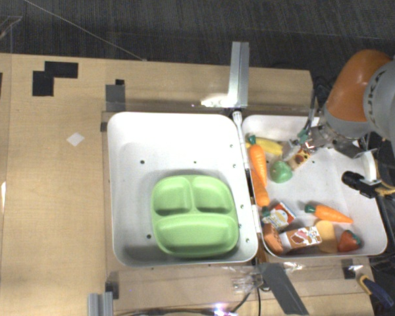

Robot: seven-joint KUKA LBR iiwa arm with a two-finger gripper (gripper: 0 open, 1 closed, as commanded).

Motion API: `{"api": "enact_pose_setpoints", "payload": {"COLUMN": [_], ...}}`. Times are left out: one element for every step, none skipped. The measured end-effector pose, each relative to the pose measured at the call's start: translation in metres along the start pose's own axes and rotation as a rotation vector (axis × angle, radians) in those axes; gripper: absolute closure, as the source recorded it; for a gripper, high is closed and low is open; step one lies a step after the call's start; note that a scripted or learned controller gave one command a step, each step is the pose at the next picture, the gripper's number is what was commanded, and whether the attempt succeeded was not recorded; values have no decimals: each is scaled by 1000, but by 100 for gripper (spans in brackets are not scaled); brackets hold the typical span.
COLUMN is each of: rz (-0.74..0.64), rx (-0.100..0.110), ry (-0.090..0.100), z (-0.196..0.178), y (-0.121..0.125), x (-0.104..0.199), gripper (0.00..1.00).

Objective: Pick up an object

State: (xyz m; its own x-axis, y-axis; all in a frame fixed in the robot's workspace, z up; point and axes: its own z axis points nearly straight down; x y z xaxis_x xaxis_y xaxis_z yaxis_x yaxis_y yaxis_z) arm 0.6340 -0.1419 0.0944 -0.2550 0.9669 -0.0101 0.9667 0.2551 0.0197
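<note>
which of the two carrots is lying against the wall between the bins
The long orange carrot lies along the dividing wall; the shorter orange carrot sits out in the right bin.

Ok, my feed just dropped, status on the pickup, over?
Claw low over right bin, by banana and green ball. Nothing seen held. Long carrot lies beside them; green tray in left bin.

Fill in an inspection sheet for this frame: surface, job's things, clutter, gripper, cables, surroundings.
Surface: wooden bench bearing left bin and right bin.
Job's things: right bin holds long carrot, short carrot, green ball, yellow piece, small carton, strawberry.
Clutter: green divided tray in left bin.
Gripper: gripper low over right bin's far side; fingers unclear.
Cables: wires at right edge.
Surroundings: dark carpet beyond bench.
</note>
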Motion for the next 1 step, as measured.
{"api": "enact_pose_setpoints", "payload": {"rz": [-46], "rx": [33], "ry": [-7], "z": [0], "y": [36], "x": [10], "gripper": [0]}}
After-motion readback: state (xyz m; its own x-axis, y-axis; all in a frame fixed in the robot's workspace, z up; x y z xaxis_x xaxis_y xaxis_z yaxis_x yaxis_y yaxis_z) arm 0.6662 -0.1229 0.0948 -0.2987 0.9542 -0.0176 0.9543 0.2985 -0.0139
